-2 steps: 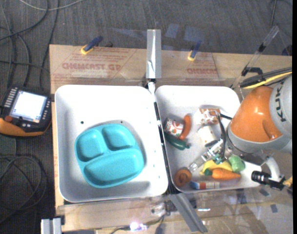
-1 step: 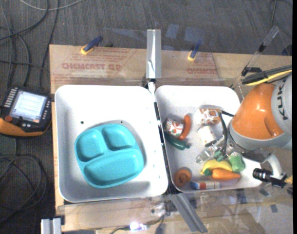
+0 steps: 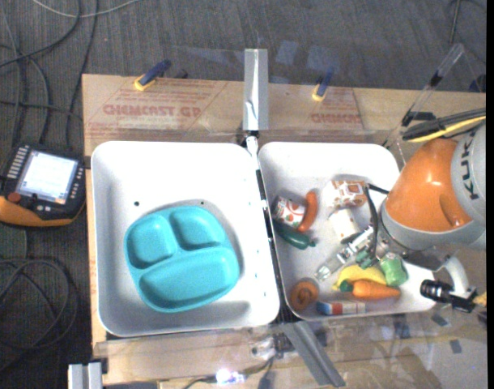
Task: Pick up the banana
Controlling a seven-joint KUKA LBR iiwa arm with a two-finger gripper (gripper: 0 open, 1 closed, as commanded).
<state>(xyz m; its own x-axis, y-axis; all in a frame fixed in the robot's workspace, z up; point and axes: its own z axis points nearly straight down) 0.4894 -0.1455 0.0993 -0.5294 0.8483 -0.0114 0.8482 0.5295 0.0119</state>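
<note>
The banana (image 3: pixel 355 276) is a short yellow piece lying low in the right bin (image 3: pixel 328 154), wedged between an orange carrot (image 3: pixel 375 292) and a green block (image 3: pixel 393 270). My gripper (image 3: pixel 351 251) reaches in from the right, hanging just above and to the left of the banana, its metal tip pointing toward the bin's middle. Whether it touches the banana I cannot tell. The arm's orange band (image 3: pixel 421 193) covers the bin's right side.
The right bin also holds a small can (image 3: pixel 289 211), a red sausage (image 3: pixel 311 208), a green pepper (image 3: pixel 295 237), a carton (image 3: pixel 347 193), a brown round piece (image 3: pixel 304 292) and a tube (image 3: pixel 341 307). A teal divided tray (image 3: pixel 180 255) lies in the left bin (image 3: pixel 109 185).
</note>
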